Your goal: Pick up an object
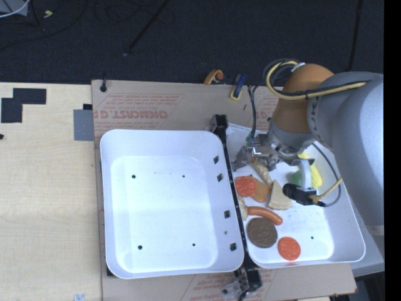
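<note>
My pincer (258, 155) is hanging low over the far left part of the right bin (341, 231), close to the wall it shares with the left bin (163, 205), and I am reporting that I cannot tell from this slant whether it is standing wide or narrow; nothing is showing plainly as gripped. Just below it a tan strip (263, 173) is lying so near the tip that I cannot say whether they are touching. Beside that strip a red-orange piece (245, 185) is sitting against the shared wall, and a pale wedge (279, 197) is leaning next to it on the other side. Further toward the near edge a sausage (265, 215) is lying crosswise, then a brown disc (262, 232), then an orange-red disc (289, 248), each near the next. A yellow piece (316, 175) is resting under my wrist side, to the right. My arm (351, 124) is reaching in over that same bin. I am judging the step in hand as the approach and closing on a target, with the lift not yet done. The next move is calling for a square closing on one item alone, most likely the tan strip, without crowding its neighbours, followed by a straight rise.
</note>
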`<act>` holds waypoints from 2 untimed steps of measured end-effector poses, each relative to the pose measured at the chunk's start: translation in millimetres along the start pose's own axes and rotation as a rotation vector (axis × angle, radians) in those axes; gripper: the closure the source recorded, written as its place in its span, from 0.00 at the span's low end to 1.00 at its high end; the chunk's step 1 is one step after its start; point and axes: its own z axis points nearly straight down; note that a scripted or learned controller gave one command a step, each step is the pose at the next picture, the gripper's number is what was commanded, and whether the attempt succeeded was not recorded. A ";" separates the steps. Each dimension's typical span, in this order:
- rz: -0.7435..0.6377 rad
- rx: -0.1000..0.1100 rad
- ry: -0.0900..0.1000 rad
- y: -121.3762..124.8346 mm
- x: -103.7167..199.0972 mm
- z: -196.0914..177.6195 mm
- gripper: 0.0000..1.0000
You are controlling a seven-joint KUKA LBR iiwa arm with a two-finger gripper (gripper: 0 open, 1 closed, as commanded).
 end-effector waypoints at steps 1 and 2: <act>0.001 0.004 0.000 -1.3 2.1 -0.9 0.00; 0.003 0.008 0.000 -34.3 1.2 1.0 0.00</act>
